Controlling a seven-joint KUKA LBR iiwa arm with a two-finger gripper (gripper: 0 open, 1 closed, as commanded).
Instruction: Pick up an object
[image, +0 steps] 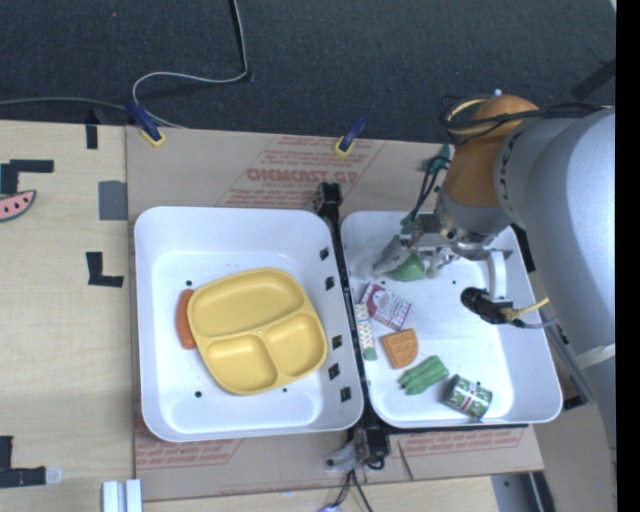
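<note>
Progress: Since nothing hung clear of the bins, we judged the pick not yet made — the lift was all still to come.
Hand: the hand sat low in the upper left part of the right bin, under the arm's orange band; we could not tell how its grip stood, and we saw nothing plainly caught in it.
Nearest thing: a small green object lay right at the hand, touching or just beside it — which of the two, we could not tell. We took it as the likely target.
Other candidates, right bin: one printed packet near the divider, one orange cracker-like piece just below it, one green pod-like toy below that, one small can lying on its side near the bottom corner, and one thin pale strip along the left wall.
Left bin: the left bin held one yellow divided plate with three compartments, and one orange object peeking out from under the plate's left edge.
Count: two bins, six loose things on the right, two on the left.
Counter: the counter carried a cardboard sheet under both bins.
Left to do: close on one thing, and raise it free of the bin — in our judgement.
</note>
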